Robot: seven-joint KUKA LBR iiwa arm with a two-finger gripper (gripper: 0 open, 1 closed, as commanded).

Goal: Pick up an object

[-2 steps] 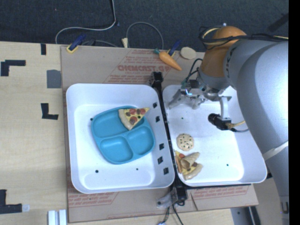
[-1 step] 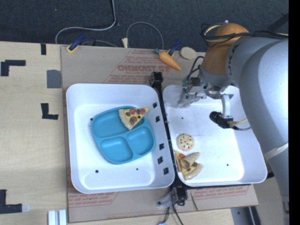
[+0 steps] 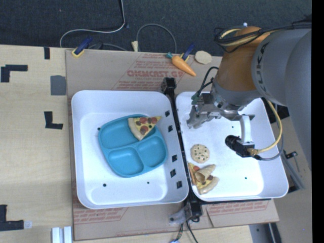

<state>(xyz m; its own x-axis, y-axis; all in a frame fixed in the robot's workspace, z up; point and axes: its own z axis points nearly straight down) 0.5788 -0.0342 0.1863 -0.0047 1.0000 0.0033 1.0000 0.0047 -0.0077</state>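
Wooden counter [image 3: 30, 151] carries two white bins. Left bin [image 3: 86, 186]: blue tray [image 3: 132, 148] with a pizza slice [image 3: 143, 126]. Right bin [image 3: 253, 181]: cookie [image 3: 200, 153] and a second pizza slice [image 3: 203, 177] near its front-left corner. Hand [image 3: 196, 119] hangs above the cookie; finger opening and any grasp cannot be determined.

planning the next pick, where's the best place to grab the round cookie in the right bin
Across the cookie's rim, coming straight down from above. It lies flat on the right bin's floor, so only its edges offer opposing faces; bare floor surrounds it, and the gripper hovers just behind it.
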